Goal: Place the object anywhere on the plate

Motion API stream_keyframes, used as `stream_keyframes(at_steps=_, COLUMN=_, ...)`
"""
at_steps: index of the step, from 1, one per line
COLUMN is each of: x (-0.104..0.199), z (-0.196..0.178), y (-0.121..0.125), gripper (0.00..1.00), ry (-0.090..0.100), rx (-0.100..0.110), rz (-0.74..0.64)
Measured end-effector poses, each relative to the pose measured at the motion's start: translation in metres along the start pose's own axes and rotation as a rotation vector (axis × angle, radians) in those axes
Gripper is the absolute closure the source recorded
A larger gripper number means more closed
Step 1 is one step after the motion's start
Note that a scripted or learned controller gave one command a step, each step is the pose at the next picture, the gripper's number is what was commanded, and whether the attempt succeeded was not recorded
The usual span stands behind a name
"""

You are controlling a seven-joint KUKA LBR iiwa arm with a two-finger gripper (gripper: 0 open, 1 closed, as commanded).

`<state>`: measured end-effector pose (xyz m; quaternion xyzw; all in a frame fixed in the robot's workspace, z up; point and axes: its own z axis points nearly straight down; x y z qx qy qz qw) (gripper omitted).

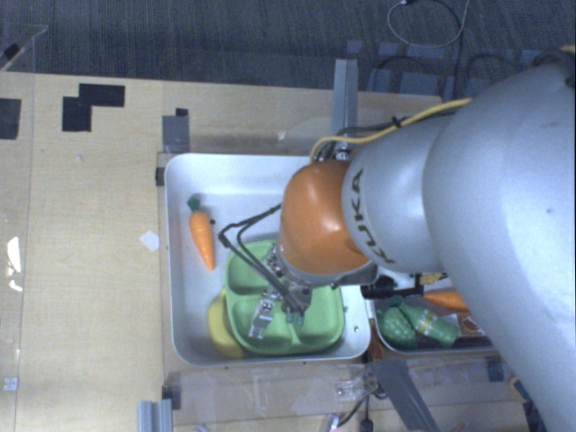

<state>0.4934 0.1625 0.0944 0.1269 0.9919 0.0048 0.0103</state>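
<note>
Gripper (274, 318) sits low over green plate (310, 327) in left bin (180, 259); can't tell finger state or whether it holds anything. Carrot (202, 238) lies just up-left of gripper, beside plate, long axis running near-to-far, tip toward near edge. Counts: 1 carrot, 1 plate, 1 yellow item (219, 327) under plate's left edge.

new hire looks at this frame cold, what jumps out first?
The big grey arm with its orange band fills the right side, reaching in over the left bin. Below it the gripper hangs above a green divided plate in that bin's near half, with something yellow at the plate's left edge. A toy carrot lies alone by the bin's left wall, apart from the plate.
</note>
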Motion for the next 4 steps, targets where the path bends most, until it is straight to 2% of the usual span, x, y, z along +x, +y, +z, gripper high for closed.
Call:
stream_keyframes(at_steps=1, x=-0.004, z=-0.003, y=-0.013, gripper=0.0, ry=-0.003, rx=-0.025, rz=0.213)
stream_keyframes(at_steps=2, x=0.001, z=-0.002, y=0.011, gripper=0.0, ry=-0.007, rx=-0.016, rz=0.532)
stream_keyframes(at_steps=3, x=0.001, z=-0.016, y=0.014, gripper=1.0, ry=-0.001, rx=-0.018, rz=0.524)
stream_keyframes(at_steps=4, x=-0.004, z=-0.014, y=0.013, gripper=1.0, ry=0.013, rx=-0.026, rz=1.026)
